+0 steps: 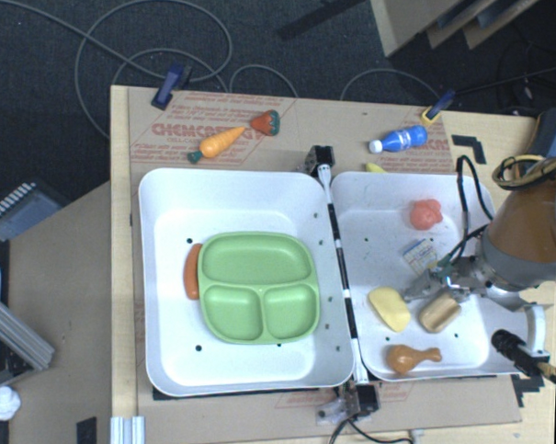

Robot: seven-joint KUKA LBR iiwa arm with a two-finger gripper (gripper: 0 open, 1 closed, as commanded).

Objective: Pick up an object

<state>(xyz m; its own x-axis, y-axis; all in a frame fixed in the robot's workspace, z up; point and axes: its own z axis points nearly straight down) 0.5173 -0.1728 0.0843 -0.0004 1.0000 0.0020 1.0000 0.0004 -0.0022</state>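
Note:
The right bin (389, 198) holds a pink-red lumpy item (426, 214), a small blue-and-white packet (418, 254), a pale yellow piece (390, 308), a tan bread-like roll (439, 314) and a brown drumstick (411, 358). My gripper (429, 286) is low inside this bin, just above the tan roll and right of the yellow piece, close to both. The grey arm with its orange band (526, 227) comes in from the right and hides part of the bin's right side. I see nothing lifted off the bin floor.
The left bin (168, 212) carries a green divided plate (257, 286) with an orange item (192, 271) tucked at its left edge. Behind the bins lie a toy carrot (219, 142), a strawberry-like piece (266, 123) and a blue bottle (399, 140). A black divider clip (319, 158) sits between the bins.

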